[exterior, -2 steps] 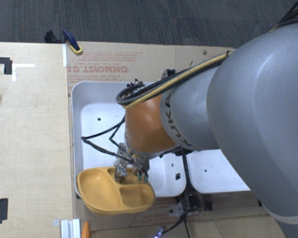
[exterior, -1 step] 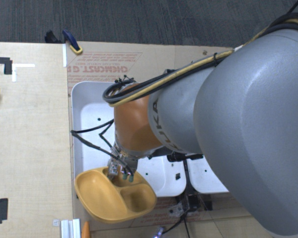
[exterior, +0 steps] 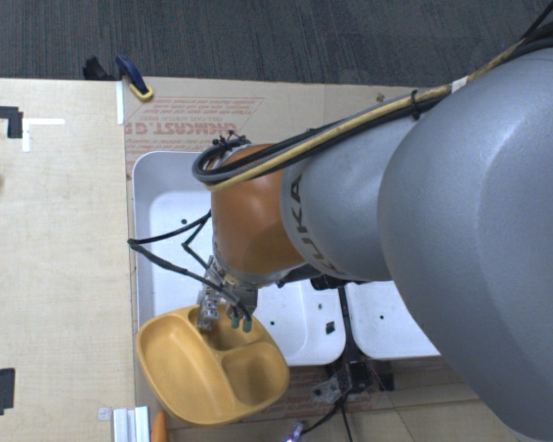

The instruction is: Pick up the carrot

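hand [exterior: 224,319] over yellow divided dish [exterior: 207,371], fingers slightly apart, gripping nothing | carrot: possibly orange sliver [exterior: 158,425] at bottom edge, uncertain | advice: confirm target, then descend squarely across it

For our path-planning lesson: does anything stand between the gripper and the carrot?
The carrot is not surely identifiable. The gripper hangs over the yellow divided dish. An orange sliver at the bottom edge may be it; if so, the dish's near wall lies between them.
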`<state>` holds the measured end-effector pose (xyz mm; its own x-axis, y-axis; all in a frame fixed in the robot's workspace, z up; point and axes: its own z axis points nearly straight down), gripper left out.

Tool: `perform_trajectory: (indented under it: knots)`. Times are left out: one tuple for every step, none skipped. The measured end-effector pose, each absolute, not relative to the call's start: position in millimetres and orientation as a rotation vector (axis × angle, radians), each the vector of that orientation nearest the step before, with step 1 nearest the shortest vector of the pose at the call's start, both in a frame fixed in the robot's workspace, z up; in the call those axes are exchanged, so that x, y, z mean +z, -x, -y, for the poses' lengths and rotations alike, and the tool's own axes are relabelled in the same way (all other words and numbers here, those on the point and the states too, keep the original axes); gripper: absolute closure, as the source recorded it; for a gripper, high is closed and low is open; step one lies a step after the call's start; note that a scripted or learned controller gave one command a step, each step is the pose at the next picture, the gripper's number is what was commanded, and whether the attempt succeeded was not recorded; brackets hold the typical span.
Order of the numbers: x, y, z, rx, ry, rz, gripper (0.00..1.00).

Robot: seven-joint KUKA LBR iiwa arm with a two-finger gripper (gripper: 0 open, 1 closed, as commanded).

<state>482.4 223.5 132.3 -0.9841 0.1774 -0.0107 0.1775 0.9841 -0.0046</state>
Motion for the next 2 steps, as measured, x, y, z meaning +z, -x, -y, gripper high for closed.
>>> perform_trajectory:
  knots:
    - [143, -485.4, -222, -0.010, -0.279, -3.113, 1.00]
    - [95, -483.9, -198, -0.001, -0.017, -3.127, 1.00]
